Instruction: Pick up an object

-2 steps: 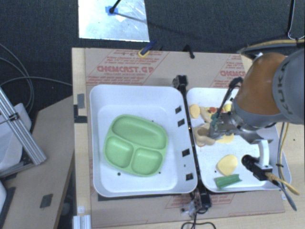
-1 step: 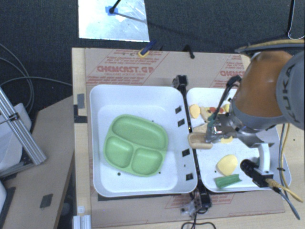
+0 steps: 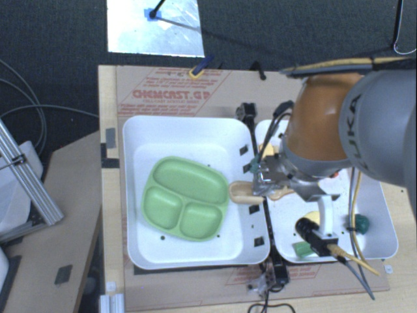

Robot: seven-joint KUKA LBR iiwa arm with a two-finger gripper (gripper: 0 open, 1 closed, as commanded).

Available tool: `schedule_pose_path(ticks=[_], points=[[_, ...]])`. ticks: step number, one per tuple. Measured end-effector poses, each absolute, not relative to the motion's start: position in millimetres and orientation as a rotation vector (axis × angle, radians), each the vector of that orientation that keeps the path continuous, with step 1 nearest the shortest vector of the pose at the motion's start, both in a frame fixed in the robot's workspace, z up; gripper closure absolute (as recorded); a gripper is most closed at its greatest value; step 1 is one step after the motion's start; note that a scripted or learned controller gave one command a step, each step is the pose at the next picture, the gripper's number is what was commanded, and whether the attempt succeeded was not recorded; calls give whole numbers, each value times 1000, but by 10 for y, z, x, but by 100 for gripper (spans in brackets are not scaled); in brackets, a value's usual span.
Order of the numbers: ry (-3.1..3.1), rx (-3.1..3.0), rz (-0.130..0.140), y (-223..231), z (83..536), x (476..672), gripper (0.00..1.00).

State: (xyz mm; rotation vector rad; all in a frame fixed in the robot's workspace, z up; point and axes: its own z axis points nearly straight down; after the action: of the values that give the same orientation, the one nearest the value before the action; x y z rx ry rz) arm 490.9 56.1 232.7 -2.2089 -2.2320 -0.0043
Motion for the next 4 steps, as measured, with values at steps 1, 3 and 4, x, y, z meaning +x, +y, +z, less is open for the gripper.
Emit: schedule_pose_path(ticks=[1,3,4], points=[[-2227,-2231,-15,48,3359,4954,100],[-2231,-2208,0,586,4049,4929,100],[-2224,-2209,13,915,2838,4850,100]])
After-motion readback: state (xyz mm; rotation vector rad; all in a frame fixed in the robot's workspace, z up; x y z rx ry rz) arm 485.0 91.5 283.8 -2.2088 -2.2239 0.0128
